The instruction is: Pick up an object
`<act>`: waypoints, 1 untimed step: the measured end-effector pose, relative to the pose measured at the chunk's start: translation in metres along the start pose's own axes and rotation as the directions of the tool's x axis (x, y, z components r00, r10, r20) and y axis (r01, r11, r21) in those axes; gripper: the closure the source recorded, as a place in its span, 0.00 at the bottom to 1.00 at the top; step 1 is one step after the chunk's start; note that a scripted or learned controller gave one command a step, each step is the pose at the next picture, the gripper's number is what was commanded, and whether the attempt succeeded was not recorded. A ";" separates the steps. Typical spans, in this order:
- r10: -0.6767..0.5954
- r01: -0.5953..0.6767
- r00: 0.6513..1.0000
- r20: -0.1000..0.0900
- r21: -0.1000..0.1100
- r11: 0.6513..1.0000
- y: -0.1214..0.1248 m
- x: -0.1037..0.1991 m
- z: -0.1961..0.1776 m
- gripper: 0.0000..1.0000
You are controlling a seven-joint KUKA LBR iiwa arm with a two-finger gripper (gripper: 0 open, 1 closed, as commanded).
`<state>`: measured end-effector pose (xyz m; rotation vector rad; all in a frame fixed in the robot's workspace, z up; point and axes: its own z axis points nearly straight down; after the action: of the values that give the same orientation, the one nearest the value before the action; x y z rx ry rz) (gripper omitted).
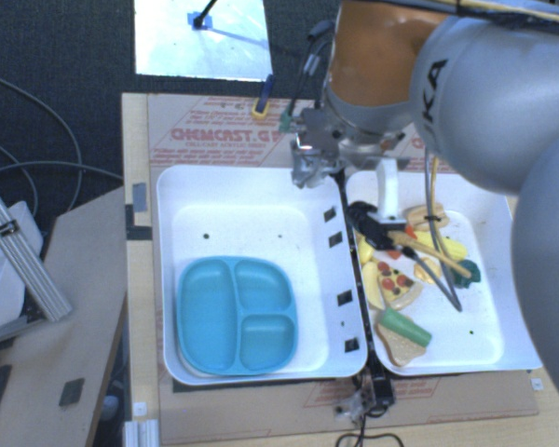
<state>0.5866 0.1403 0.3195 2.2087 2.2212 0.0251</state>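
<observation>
My gripper (436, 276) hangs low over the right bin (484, 343), among a pile of toy food. Under and around it lie a pizza slice (397, 285), a yellow piece (450, 248), a teal piece (469, 272) and a tan round piece (425, 216). A green cylinder (402, 325) rests on a bread slice (401, 345) at the bin's front. I see nothing lifted off the pile. The grey arm with its orange band (382, 35) covers the back of that bin.
The left bin (233, 203) holds a blue divided plate (235, 315) at its front. The divider between the bins (340, 259) runs just left of the gripper. A shiny sheet (200, 26) lies behind the bench.
</observation>
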 end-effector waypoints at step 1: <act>-0.003 0.003 1.000 0.004 0.021 1.000 0.017 0.063 0.095 1.00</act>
<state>0.6051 0.2038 0.2252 2.2141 2.2328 -0.0022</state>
